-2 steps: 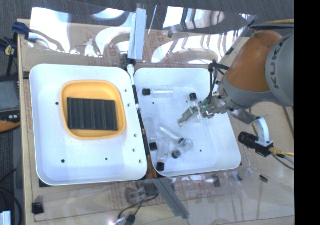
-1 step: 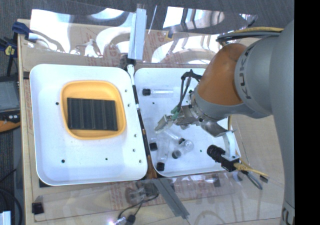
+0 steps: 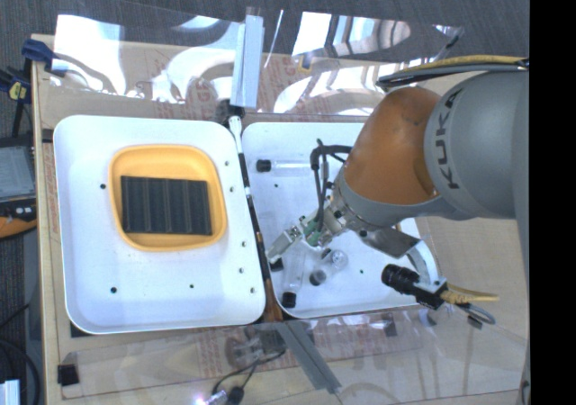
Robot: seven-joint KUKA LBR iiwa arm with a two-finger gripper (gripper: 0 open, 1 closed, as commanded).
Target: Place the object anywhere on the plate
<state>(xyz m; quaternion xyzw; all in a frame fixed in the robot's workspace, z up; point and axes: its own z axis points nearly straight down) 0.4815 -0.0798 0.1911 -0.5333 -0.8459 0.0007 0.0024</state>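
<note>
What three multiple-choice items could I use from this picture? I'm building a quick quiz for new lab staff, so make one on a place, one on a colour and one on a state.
1. Which bin holds the plate?
A. the left bin
B. the right bin
C. neither, it lies on the bench

2. What colour is the plate's rim?
A. blue
B. yellow
C. red

3. Where is the arm at this moment?
A. parked outside both bins
B. over the plate
C. reaching down into the right bin

Answers:
1. A, since the plate lies inside the left bin.
2. B, since a yellow rim frames a dark ribbed centre.
3. C, since its orange wrist and the gripper sit above the right bin's floor, apart from the plate.
</note>
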